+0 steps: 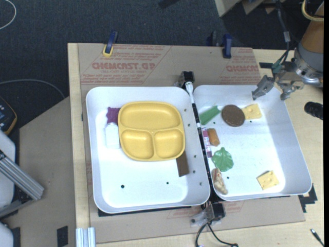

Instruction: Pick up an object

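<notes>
My gripper (272,90) hangs over the far right corner of the right bin (288,138), fingers spread and open with nothing between them. Just below and left of it lie a pale yellow square cracker (252,111) and a brown round disc (233,115). A green piece (208,115) rests by the bin's left wall. Further forward are a small orange-brown piece (213,137), a green leafy piece (222,158), a yellow cheese wedge (268,179) and a tan piece (219,182) at the front left.
The left bin (103,189) holds a yellow divided plate (151,130), a purple item (112,115), a white item (111,136) and a brown bar (182,165). Clamps (109,48) sit on the cardboard behind the bins.
</notes>
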{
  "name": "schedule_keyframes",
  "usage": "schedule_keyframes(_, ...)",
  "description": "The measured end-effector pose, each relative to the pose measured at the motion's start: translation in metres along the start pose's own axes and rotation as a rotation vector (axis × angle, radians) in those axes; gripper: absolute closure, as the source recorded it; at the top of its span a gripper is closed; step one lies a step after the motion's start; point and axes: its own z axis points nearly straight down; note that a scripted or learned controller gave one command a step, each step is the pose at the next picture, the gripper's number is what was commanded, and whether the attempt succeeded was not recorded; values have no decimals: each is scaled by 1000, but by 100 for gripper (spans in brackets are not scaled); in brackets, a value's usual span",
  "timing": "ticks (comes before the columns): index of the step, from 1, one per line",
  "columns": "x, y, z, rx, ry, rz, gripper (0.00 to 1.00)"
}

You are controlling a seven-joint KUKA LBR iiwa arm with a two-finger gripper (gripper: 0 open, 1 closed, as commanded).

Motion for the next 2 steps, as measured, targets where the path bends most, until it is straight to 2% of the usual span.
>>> schedule_keyframes(1,0,3,-9,-15,-4,-3,0)
schedule_keyframes(2,8,10,43,-11,-3,-4,0)
